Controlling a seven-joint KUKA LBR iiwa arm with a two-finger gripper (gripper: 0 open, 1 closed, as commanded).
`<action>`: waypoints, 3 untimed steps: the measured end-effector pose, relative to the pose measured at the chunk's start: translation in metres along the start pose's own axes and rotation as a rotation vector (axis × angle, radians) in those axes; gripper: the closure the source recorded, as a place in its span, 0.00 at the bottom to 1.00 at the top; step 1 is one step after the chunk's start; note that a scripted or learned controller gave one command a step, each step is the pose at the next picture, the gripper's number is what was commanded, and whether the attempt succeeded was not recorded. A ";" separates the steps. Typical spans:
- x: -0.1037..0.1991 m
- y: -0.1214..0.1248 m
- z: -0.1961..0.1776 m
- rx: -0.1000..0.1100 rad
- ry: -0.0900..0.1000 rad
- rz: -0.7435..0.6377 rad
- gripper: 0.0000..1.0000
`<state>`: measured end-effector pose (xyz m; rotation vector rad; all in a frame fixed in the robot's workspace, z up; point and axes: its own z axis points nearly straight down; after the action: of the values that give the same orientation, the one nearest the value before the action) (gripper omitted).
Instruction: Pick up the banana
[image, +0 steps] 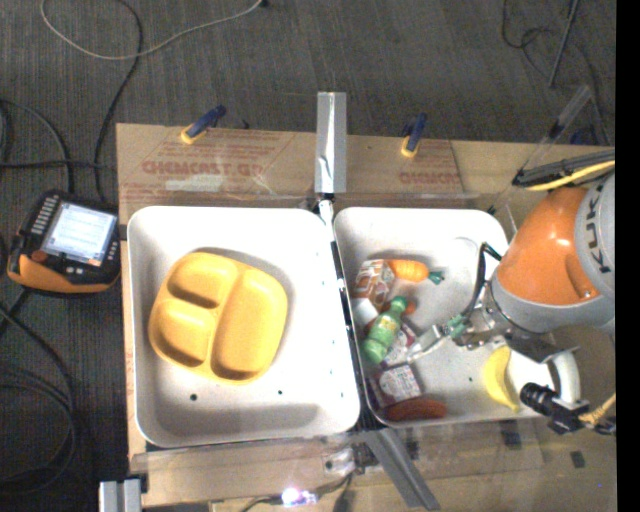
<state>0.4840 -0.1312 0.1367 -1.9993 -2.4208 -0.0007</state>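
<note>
The banana is a yellow fruit lying near the right wall of the right bin, partly covered by the arm. My gripper reaches leftward from the orange and grey arm, low over the bin's middle. It sits up and to the left of the banana, close to the green bottle. I see nothing held in it.
Left of the gripper the right bin holds a carrot, a snack packet, another small packet and a brown sausage. A yellow divided plate lies in the left bin. A teach pendant rests outside at left.
</note>
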 end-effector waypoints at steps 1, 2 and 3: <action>-0.033 0.009 -0.119 0.000 -0.005 0.013 0.00; -0.087 -0.011 -0.047 0.001 -0.003 -0.050 0.00; -0.083 -0.010 0.047 -0.011 0.007 -0.112 0.00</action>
<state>0.4902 -0.2143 0.0894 -1.8616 -2.5303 -0.0212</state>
